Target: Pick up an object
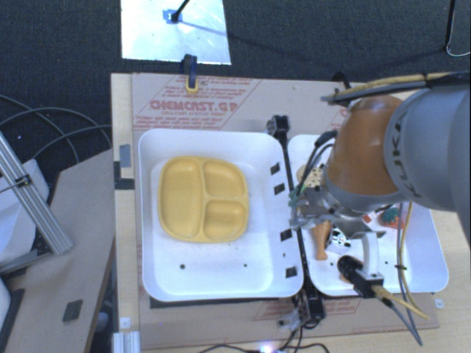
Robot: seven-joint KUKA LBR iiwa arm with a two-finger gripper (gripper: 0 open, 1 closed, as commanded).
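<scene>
My claw [313,215] hangs low over the near-left part of the right bin [434,271], close to the wall it shares with the left bin [213,274]. My grey wrist and its orange band cover most of the claw from above, so I cannot tell how far open it is, nor whether it has hold of anything.

Just beside the claw, towards the front of the bin, lies an orange tapered object [322,243], wide end nearest the claw and narrow end pointing at the front wall (whether the claw touches it, I cannot tell). Just to its right is a small white piece with dark spots [338,237]. Further right, partly under my arm, a red and teal item [390,214] shows. Behind the claw, towards the bin's back, a pale speckled thing [313,175] peeks out beside my wrist.

The left bin holds a yellow divided tray [204,198], with three compartments, lying flat in its back half and well apart from my claw. Small black clips [280,190] sit along the wall between the bins.

Both bins rest on a brown sheet with red lettering [199,103] that covers the desk [121,219].
</scene>
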